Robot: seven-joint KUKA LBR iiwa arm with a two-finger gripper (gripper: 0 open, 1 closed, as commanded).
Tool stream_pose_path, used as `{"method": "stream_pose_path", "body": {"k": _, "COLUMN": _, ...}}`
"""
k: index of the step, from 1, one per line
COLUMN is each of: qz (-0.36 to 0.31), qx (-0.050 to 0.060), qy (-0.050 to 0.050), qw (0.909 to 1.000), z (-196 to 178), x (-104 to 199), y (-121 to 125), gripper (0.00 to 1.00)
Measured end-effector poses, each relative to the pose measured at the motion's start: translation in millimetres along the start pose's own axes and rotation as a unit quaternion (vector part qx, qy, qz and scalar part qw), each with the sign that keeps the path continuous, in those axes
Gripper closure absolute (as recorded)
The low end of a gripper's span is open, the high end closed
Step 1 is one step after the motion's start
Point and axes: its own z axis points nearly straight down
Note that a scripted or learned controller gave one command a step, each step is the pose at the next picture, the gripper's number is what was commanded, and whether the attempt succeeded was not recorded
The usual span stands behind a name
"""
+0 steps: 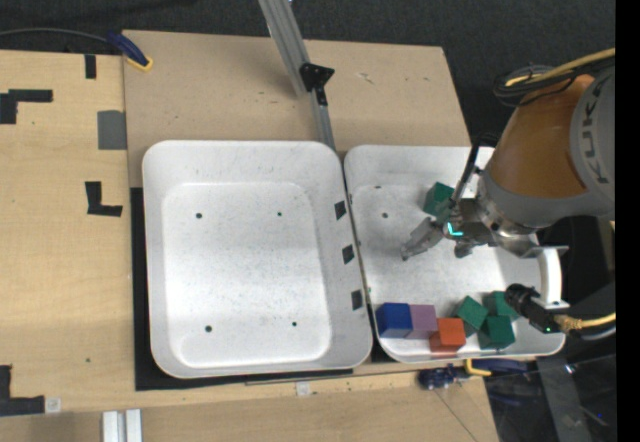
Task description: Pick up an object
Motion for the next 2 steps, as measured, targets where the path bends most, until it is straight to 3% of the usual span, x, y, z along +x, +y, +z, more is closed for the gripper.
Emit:
{"method": "stream_pose_path", "body": {"k": 1, "qz": 0.0, "qx": -0.002, "qy": 0.0, "qw": 1.0, "z": -1.9, "x": 0.0, "y": 1.0, "gripper": 0.0}}
{"method": "stream_pose_path", "body": {"k": 2, "qz": 0.001, "qx": 0.001, "qy": 0.0, "qw": 1.0, "z": 57.4, "x": -6.8, "y": 5.0, "gripper": 0.0}}
